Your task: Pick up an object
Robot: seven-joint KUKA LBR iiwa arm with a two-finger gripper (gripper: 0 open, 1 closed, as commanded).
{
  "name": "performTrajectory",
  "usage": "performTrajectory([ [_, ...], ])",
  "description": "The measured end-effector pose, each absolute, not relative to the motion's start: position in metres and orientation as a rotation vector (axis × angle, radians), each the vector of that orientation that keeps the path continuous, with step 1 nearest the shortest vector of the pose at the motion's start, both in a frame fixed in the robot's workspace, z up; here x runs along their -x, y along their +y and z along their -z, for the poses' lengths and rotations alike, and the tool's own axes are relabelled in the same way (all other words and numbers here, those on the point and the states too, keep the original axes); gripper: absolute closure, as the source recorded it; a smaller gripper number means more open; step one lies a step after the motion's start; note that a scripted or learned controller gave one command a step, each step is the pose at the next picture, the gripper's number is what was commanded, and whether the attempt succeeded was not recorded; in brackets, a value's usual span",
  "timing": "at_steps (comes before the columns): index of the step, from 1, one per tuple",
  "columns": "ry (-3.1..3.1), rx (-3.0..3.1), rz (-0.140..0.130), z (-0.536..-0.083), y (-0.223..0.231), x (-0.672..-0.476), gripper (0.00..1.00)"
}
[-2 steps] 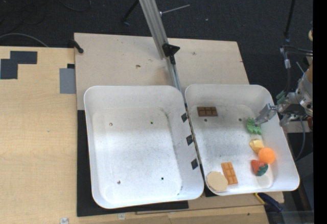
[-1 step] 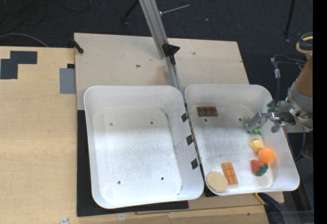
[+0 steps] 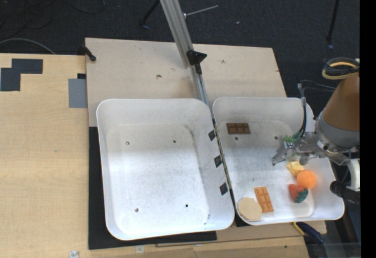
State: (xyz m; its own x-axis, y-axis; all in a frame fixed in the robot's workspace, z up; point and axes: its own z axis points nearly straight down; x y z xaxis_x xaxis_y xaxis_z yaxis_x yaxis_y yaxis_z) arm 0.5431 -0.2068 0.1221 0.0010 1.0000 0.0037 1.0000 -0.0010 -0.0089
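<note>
Hovering right above the yellow piece point(image 3: 295, 167), the gripper point(image 3: 286, 151) looks spread and empty. It'd better drop straight down, avoiding the orange ball point(image 3: 306, 179).

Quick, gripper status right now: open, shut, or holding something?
Gripper: cannot be told; it sits low in the right bin, just above the yellow object.

Surface point(image 3: 147, 69): pale wooden board, bearing two shallow white bins side by side. Left bin point(image 3: 111, 133); right bin point(image 3: 258, 107), edges touching at centre. Black mat point(image 3: 94, 192) beneath the bins. Slanted aluminium rail point(image 3: 176, 22) rises from the board behind them.
</note>
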Motion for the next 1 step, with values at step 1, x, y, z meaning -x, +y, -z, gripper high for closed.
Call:
performTrajectory([
  [1,-2.211,2.227,-0.002,-0.1355,-0.2091,-0.5443,1.0],
])
